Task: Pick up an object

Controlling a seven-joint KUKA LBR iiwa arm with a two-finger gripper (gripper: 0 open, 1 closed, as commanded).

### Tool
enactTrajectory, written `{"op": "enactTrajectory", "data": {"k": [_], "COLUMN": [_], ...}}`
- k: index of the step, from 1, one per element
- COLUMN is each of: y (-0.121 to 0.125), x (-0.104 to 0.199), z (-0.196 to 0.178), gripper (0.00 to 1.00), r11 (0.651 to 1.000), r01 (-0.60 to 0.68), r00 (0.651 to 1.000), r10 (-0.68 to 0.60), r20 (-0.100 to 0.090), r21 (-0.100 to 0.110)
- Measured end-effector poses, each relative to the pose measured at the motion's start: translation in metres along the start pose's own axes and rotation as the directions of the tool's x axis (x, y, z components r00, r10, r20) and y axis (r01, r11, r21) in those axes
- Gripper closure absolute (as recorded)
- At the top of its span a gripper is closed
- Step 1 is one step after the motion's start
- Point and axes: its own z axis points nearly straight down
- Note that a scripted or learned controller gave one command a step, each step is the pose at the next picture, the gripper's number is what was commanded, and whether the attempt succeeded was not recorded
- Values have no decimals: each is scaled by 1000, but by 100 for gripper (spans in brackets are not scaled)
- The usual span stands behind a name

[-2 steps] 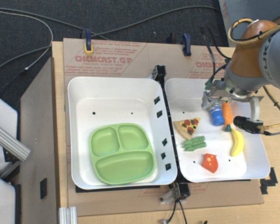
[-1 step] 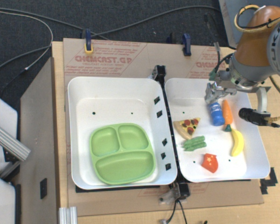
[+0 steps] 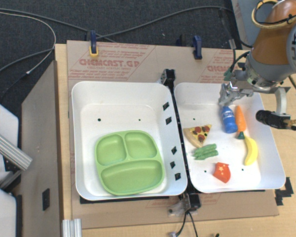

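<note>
The claw [image 3: 230,96] hangs over the far part of the right bin [image 3: 266,181], just above the blue bottle [image 3: 229,120]; I cannot tell how it is set. The left bin [image 3: 84,132] holds a green plate [image 3: 129,161]. The right bin also holds pizza [image 3: 198,134], beans [image 3: 205,151], a strawberry [image 3: 222,172], a carrot [image 3: 240,119] and a banana [image 3: 250,150]. Cardboard [image 3: 138,58] lies under the bins, and dark floor [image 3: 113,9] lies beyond.

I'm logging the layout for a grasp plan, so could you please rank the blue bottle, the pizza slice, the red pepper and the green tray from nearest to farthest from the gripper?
From the gripper, in the camera view:
1. Blue bottle, just below it in the right bin.
2. Pizza slice, lower left, near the divider.
3. Red pepper, at the right bin's near end.
4. Green tray, in the left bin.
</note>
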Motion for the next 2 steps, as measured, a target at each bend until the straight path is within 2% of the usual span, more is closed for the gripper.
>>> {"op": "enactTrajectory", "data": {"k": [1,2], "y": [-13,-35], "x": [61,109], "z": [-10,-17], "gripper": [100,100], "r11": [1000,1000], "r01": [5,4], "r00": [1000,1000], "r10": [-5,-4], "r20": [-4,-3], "r21": [6,7]}}
